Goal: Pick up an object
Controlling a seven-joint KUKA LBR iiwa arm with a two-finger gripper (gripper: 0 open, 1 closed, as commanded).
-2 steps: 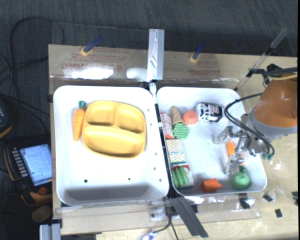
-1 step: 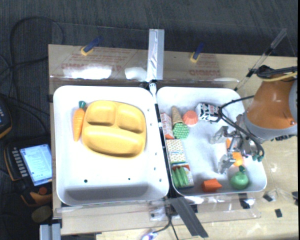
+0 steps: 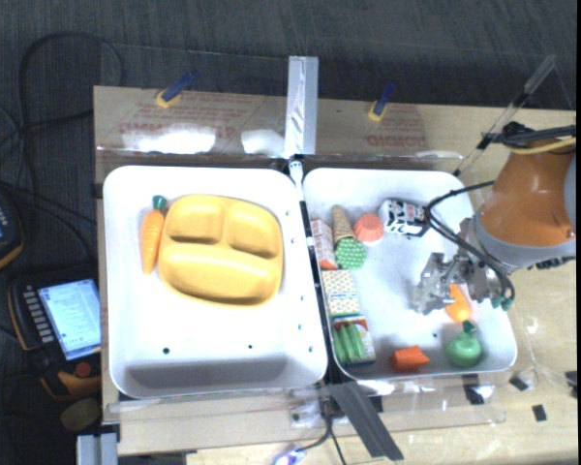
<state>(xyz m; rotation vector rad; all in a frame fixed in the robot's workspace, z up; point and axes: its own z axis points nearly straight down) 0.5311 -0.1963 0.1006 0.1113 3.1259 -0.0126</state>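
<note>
Green fruit (image 3: 464,347) sits in right bin's (image 3: 407,187) near corner. Gripper (image 3: 443,289) just behind it, low over an orange piece (image 3: 457,303), likely its target; finger state indiscernible.

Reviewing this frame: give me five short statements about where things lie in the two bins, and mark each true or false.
1. The yellow tray lies in the left bin. True.
2. The toy carrot lies in the right bin. False: it lies in the left bin, beside the tray.
3. The gripper is over the right bin. True.
4. The green round toy sits on the yellow tray. False: it sits in the right bin's near right corner.
5. The arm has an orange part. True.
</note>
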